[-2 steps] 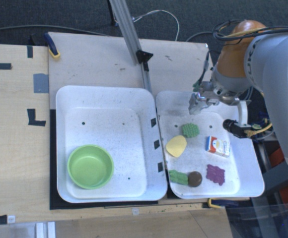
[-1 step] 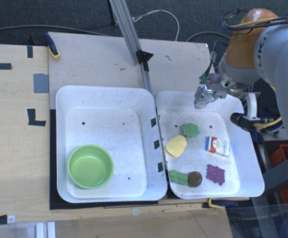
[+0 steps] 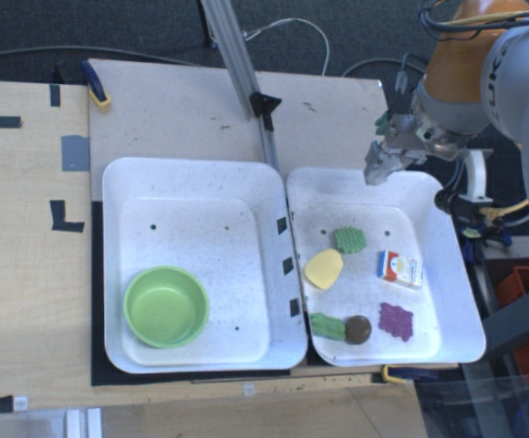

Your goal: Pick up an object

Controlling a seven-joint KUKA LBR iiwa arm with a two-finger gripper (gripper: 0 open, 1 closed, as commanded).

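My gripper (image 3: 377,173) hangs over the far rim of the right bin (image 3: 447,245), above and behind the objects. Nothing shows between its fingers. In that bin lie a green knobbly piece (image 3: 348,239), a yellow rounded piece (image 3: 324,269), a small red, white and blue box (image 3: 399,269), a purple piece (image 3: 396,320), a brown ball (image 3: 357,329) and a green pickle-like piece (image 3: 327,326) touching the ball.
The left bin (image 3: 155,185) holds a green bowl (image 3: 166,307) in its near left corner. A grey metal pole (image 3: 237,53) slants down to the ridge between the bins. Cables hang at the right beside the arm.
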